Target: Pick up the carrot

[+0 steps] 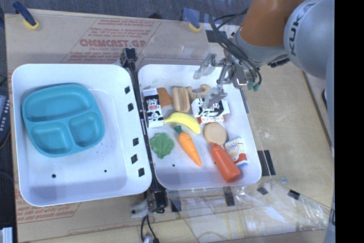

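Note:
The carrot point(190, 147), orange with a green top, lies in the right bin point(250, 134) near its front middle, pointing down and right. It rests between a green leafy toy point(162, 145) on its left and a red-orange bottle point(226, 163) on its right, just below a banana point(182, 121). My gripper point(216, 93) hangs over the back of the right bin, above a black-and-white carton point(211, 112). It is well behind the carrot and a little to the right of it, and nothing shows held in it.
The right bin also holds a brown round piece point(215, 132), a small can point(236, 151), a bread slice point(181, 98), a sausage point(164, 97) and a second carton point(152, 110). A blue divided tray point(62, 118) sits in the left bin point(34, 185).

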`<action>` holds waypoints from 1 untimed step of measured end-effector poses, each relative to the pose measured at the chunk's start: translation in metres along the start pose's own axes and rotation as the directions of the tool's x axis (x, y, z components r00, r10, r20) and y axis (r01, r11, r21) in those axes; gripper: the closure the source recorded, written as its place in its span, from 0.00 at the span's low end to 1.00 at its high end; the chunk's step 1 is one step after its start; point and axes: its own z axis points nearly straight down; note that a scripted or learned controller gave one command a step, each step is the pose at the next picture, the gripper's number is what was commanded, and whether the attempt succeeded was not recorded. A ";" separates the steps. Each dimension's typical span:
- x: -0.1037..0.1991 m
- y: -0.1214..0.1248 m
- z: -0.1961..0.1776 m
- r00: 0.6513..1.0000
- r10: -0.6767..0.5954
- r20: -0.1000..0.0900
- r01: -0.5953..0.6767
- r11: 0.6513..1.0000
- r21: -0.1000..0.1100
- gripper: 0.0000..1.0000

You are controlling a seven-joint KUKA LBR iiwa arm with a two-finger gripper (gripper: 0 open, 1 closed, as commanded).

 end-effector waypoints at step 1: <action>0.052 0.079 0.033 0.998 0.062 -0.004 -0.062 0.998 -0.004 0.00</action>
